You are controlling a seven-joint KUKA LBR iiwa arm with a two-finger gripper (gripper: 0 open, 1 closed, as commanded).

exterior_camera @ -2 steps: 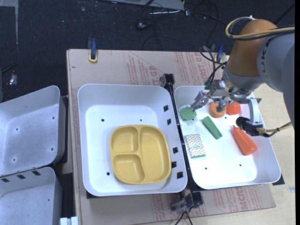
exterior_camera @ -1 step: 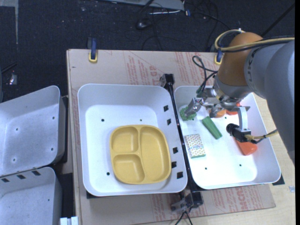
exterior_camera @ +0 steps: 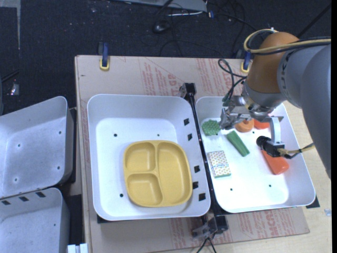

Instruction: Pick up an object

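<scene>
Yellow tray [exterior_camera: 157, 173] in left bin [exterior_camera: 100, 141].

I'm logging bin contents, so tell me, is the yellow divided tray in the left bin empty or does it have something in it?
Empty. The yellow tray lies flat in the left bin, and all three compartments show bare yellow.

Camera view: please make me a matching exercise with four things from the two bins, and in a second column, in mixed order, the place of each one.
Things:
1. yellow divided tray
2. green stick
3. patterned card
4. orange-red piece

Places:
A. right bin, near its right wall
B. left bin
C. right bin, beside the divider between the bins
D. right bin, middle, lying at a slant

Pairs: 1-B, 2-D, 3-C, 4-A
</scene>
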